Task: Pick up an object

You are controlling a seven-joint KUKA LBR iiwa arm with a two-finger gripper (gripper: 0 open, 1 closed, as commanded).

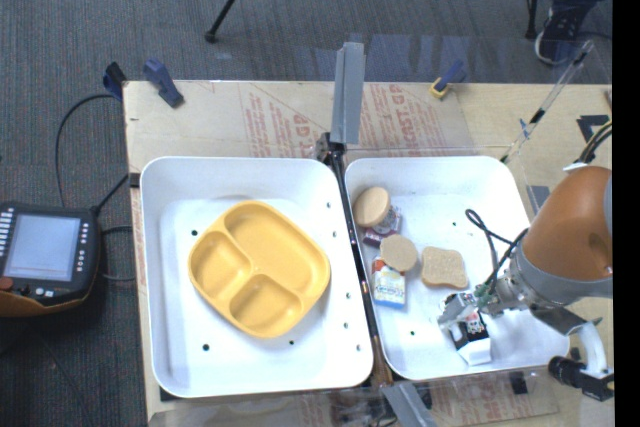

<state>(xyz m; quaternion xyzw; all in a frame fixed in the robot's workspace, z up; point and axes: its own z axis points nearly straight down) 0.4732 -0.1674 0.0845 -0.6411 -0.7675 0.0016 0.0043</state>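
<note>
Here the arm (565, 245) leans in from the right over the right-hand bin (430, 177), its orange band bulking large at that side. The gripper (468, 323) is down low near the bin's front right corner, and I cannot tell whether its fingers are apart or closed; the wrist, a loop of black cable (487, 240) and some small fittings crowd the view there. A small white and dark object (474, 347) lies on the bin floor right under or against the gripper tip; whether it is gripped, I cannot say.

The rest of the bin's contents sit toward its left side. A slice of toast (444, 267) lies flat near the middle, just left of the gripper and apart from it. Beside that is a round tan biscuit-like piece (398, 253), and below it a small blue and white carton (389, 287). Further back, close to the divider between the bins, there is another round tan piece (372, 207) resting on a darker packet (385, 229).

The left-hand bin (165, 215) holds a yellow divided plate (259, 267) with three compartments, lying at a slant.

Off the bench to the left, a teach pendant (45, 253) rests on the carpet.
</note>
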